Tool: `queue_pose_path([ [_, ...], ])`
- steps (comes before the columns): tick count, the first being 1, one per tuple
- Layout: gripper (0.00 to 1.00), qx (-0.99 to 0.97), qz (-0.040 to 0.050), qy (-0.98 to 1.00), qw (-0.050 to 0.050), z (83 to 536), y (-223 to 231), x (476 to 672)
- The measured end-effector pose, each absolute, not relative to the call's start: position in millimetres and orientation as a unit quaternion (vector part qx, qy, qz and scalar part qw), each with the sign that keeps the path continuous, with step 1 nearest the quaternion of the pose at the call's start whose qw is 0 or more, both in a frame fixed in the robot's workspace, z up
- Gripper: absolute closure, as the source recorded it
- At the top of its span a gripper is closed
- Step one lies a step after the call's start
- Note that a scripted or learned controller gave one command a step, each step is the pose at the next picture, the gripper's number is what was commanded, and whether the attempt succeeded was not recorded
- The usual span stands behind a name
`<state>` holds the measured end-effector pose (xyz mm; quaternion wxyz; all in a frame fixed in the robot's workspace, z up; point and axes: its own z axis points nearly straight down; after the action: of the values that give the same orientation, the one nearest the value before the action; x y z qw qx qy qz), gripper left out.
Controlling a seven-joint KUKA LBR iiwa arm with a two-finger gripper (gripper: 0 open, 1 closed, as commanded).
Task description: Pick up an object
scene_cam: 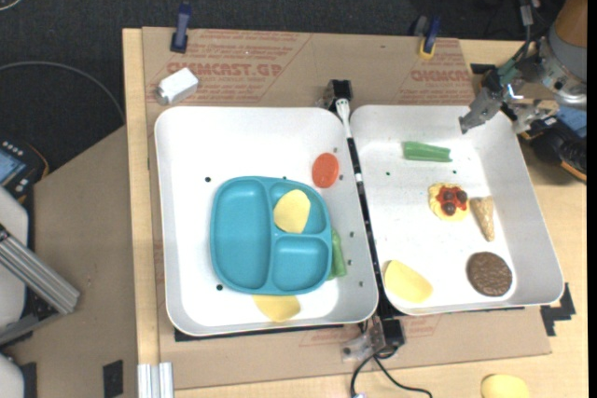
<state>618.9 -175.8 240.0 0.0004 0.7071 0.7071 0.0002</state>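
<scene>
Two white bins on a cardboard-topped bench, gripper at the right bin's far corner.

The gripper (473, 118) hangs over the far right rim of the right bin (522, 228), holding nothing; whether it is spread or closed cannot be told. Within that bin lie a green strip (426, 151), a brown disc (489, 273) and a yellow wedge (407, 281). Left of it, the left bin (187, 200) holds a teal divided plate (252, 238). Dark carpet (75, 14) surrounds the cardboard (280, 61).

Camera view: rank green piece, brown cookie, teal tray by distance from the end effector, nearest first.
From the end effector, top of right bin:
1. Green piece, right bin, upper area.
2. Brown cookie, right bin, lower right corner.
3. Teal tray, left bin, centre.
</scene>
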Motion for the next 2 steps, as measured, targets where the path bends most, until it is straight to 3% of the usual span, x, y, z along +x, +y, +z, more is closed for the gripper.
queue_pose_path([
  [1, 1.0, 0.707, 0.001, 0.708, 0.002, 251, -176, 619.7],
  [2, 1.0, 0.706, 0.0051, 0.708, 0.008, 393, -148, 600.0],
])
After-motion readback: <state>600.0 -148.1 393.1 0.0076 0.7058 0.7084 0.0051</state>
